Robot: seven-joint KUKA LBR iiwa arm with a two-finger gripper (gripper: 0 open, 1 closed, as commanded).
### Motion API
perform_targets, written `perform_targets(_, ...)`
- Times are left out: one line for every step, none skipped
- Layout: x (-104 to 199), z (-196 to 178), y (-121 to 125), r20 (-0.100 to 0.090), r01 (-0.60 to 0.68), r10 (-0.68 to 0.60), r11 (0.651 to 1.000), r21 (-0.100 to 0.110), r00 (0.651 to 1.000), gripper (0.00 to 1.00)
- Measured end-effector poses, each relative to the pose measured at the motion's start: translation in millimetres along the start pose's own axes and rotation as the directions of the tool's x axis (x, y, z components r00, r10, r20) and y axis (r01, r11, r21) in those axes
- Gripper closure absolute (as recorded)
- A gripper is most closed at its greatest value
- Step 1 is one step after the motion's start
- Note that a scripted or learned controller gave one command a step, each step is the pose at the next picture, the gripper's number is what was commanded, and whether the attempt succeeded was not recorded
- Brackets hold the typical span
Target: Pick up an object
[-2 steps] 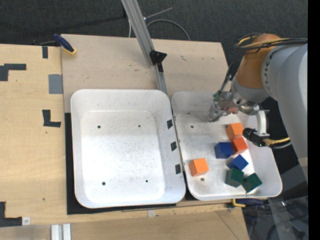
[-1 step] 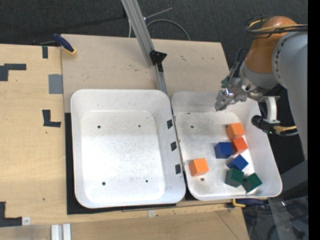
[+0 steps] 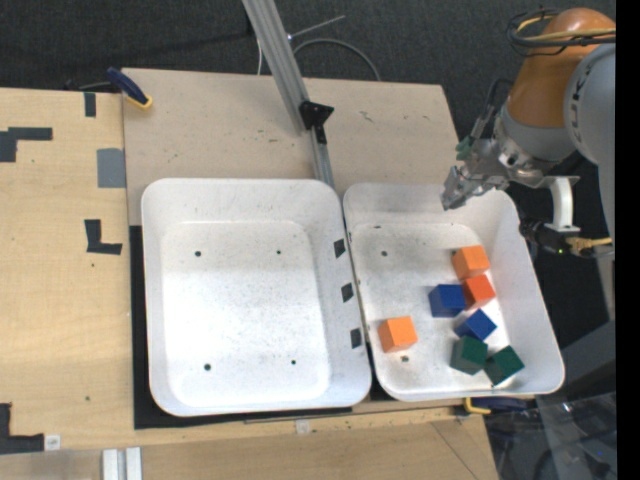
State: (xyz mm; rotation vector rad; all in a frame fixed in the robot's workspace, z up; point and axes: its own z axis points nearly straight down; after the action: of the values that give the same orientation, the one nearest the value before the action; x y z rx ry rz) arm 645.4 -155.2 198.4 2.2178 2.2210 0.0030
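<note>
end effector: the grey two-finger end effector [image 3: 456, 194] on the grey-and-orange arm is hovering over the far rim of the right-hand shallow white plastic bin [image 3: 420, 200], near its far right corner.
grip state: nothing is showing between its tips; whether it is standing wide or narrow cannot be told at this angle.
targets: seven small cubes are sitting in the right bin, all toward its near right part.
nearest candidate: the upper orange cube [image 3: 470, 261] is lying just toward the viewer from the end effector, slightly right, touching a second orange cube [image 3: 480, 288] below it.
cluster: the larger blue cube [image 3: 447, 300], the smaller blue cube [image 3: 479, 324] and two dark green cubes [image 3: 468, 354] [image 3: 504, 364] are crowding together further toward the near right corner.
isolated candidate: the third orange cube [image 3: 398, 333] is sitting alone toward the bin's near left, well apart from the rest, further from the end effector.
key relation: every cube is lying on the viewer's side of the end effector, so the coming move is probably calling for travel inward over the bin, then a descent.
long axis: none, the cubes are looking roughly equal-sided.
risk: the packed cubes are likely leaving little room for the tips; the lone orange one is looking like the cleaner pick.
left bin: the left-hand shallow white bin [image 3: 160, 208] is playing no part here.
</note>
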Motion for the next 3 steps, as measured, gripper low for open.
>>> perform_targets(2, -64, 3, 0.001, 0.001, -0.001, 1.000, -0.003, 1.000, 1.00)
perform_targets(3, -81, 4, 0.000, 0.000, 0.000, 1.000, 0.002, 1.000, 1.00)
perform_targets(53, -84, -14, -0.002, 0.004, -0.004, 1.000, 0.004, 1.000, 1.00)
